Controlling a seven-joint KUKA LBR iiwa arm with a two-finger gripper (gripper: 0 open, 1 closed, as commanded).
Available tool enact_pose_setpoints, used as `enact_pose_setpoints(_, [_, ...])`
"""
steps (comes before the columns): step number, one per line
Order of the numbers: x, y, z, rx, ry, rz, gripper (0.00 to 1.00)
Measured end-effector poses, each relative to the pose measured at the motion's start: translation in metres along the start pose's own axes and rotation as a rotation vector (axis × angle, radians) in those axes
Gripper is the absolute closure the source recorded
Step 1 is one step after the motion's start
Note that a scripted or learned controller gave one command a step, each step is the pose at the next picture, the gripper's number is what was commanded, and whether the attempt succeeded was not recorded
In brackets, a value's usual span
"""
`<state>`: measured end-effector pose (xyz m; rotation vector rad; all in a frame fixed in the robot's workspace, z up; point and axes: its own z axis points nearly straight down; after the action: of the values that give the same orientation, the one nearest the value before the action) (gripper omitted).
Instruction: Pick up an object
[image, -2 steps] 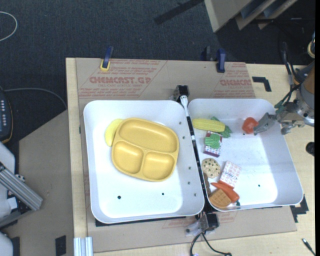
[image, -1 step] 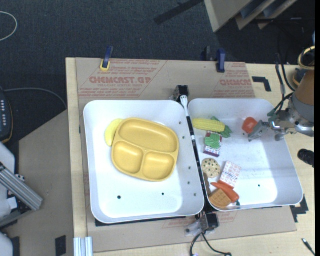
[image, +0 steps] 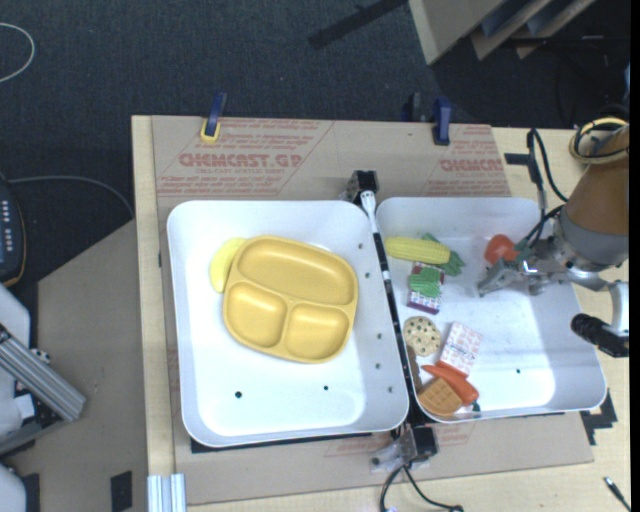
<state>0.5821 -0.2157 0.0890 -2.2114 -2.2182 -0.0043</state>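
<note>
The gripper (image: 497, 277) hangs low over the right bin (image: 560, 390), just beside a small red object (image: 499, 247) near the far wall, probably lined up to grasp it. Whether the fingers are released or clenched, I cannot tell. Corn (image: 418, 250), a cookie (image: 421, 336) and packets lie along the bin's left side; the yellow tray (image: 290, 298) fills the left bin (image: 200, 330).
</note>
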Motion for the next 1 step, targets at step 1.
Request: enact_pose_setpoints(1, [-0.002, 0.0005, -0.0131, -0.005, -0.006, 0.0, 1.0])
